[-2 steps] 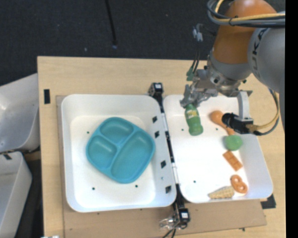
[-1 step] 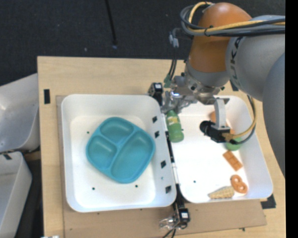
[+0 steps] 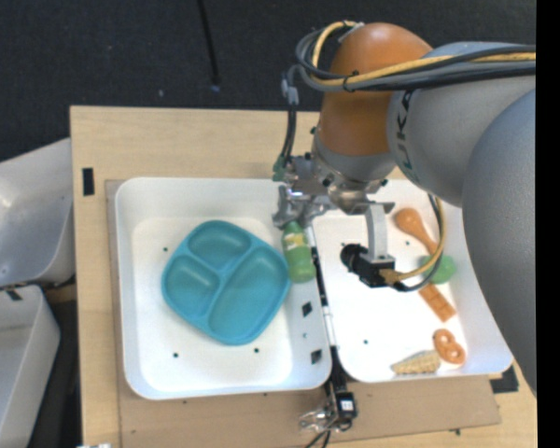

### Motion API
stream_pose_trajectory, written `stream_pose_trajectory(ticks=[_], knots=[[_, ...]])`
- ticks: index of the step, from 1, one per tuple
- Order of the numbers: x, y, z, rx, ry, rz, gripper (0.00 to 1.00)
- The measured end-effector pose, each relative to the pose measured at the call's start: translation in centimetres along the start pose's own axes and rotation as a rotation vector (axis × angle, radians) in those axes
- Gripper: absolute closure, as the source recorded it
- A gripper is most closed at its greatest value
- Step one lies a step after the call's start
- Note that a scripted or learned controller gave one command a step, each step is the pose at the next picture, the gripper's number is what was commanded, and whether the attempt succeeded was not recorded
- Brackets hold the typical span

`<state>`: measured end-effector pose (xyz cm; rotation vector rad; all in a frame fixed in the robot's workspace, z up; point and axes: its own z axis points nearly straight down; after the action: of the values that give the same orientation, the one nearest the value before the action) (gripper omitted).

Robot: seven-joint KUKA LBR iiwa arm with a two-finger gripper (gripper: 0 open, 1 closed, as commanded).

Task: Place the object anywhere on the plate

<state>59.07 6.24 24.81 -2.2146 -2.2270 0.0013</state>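
Plate [image 3: 226,282], blue and split into three sections, lies flat near the middle of the left bin [image 3: 131,343], on the wooden bench [image 3: 93,147]. The arm [image 3: 373,110] comes in from the bench's right side, its orange band above the wrist, and ends over the inner wall where the two bins meet. The claw [image 3: 296,224] points down there, and a small green bottle [image 3: 299,255] with a yellowish label shows between its fingers, hanging upright just beside the plate's right rim and above the left bin's right edge. The bottle looks raised off the bin floor, though whether it touches the wall below cannot be told. So the claw is closed narrowly on the bottle.

In the right bin [image 3: 373,343] lie a few other things: an orange spoon-shaped piece [image 3: 413,224] near the far right part, a green round piece [image 3: 441,269] partly behind the cables, an orange block [image 3: 438,302] below that, an orange pretzel [image 3: 449,345] near the near right corner, and a tan cracker [image 3: 416,365] along the near edge. A black bracket [image 3: 369,266] on the arm hangs over the middle of this bin.
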Motion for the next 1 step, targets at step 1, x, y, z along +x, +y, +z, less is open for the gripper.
stream_pose_trajectory(ticks=[1], knots=[[4.92, -1.28, 1.15, 0.000, -0.001, 0.000, 1.00]])
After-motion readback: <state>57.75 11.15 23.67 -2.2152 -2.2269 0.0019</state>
